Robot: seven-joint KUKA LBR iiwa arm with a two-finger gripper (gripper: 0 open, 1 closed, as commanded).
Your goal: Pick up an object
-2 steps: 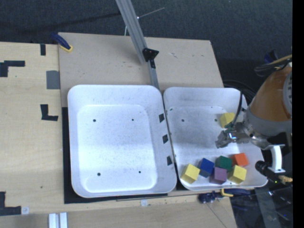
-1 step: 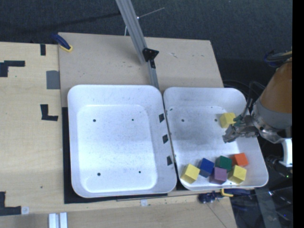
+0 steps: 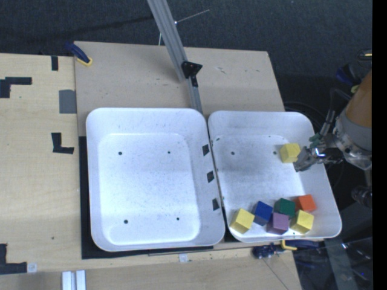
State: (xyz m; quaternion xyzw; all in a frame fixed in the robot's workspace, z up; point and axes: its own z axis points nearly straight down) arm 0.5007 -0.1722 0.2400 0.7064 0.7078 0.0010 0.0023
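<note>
Right now a yellow cube [image 3: 289,153] sits alone in the upper right part of the right bin [image 3: 254,125], just beside the pincer [image 3: 306,159], which reaches in over the bin's right rim. Whether the pincer is open or closed cannot be told — its dark tips blur together next to the cube, and the cube is not seen between them.

Along the bin's near edge lies a cluster of small blocks: a second yellow block [image 3: 243,220], a blue block [image 3: 263,211], a green block [image 3: 285,207], a purple block [image 3: 280,222], an orange block [image 3: 306,202] and another yellow one [image 3: 304,221], packed close together.

Both bins are shallow white trays with rounded corners and speckled floors; the left bin [image 3: 97,162] touches the right one along the middle. They rest on a pale wooden tabletop [image 3: 242,77] marked with dark tape pieces. A grey metal bar [image 3: 169,26] slants down from above — beyond the tabletop the floor is dark blue.
</note>
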